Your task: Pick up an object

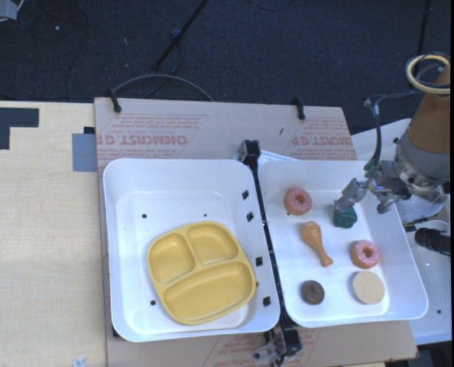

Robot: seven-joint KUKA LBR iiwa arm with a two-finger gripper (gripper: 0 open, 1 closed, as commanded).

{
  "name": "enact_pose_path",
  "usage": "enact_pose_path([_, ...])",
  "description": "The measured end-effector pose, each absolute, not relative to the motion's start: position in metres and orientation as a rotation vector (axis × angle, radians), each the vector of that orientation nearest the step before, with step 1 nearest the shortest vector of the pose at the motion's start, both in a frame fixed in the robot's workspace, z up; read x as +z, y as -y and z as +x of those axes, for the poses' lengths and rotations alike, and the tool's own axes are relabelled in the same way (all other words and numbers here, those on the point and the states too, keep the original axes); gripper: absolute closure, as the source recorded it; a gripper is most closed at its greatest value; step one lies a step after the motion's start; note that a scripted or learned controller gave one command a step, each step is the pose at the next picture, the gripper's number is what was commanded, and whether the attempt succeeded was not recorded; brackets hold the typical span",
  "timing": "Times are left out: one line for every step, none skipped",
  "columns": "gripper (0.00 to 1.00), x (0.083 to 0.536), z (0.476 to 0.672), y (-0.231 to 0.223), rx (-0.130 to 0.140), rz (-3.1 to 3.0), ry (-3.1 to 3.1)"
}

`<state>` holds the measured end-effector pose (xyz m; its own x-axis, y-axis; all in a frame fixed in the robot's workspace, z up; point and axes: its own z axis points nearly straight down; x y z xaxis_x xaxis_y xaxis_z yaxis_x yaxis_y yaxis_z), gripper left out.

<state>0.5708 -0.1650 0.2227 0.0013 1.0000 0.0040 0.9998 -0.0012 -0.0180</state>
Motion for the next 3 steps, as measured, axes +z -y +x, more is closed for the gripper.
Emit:
enact_pose_path([0.0,0.229,0.573,0.165,0.007,-2.216,2.217])
enact_pose_path([0.0,0.176,0.563,0.161,0.01,-2.213,2.214])
enact_pose_path([0.0,0.109,0.561,0.156,0.01,-2.213,2.213])
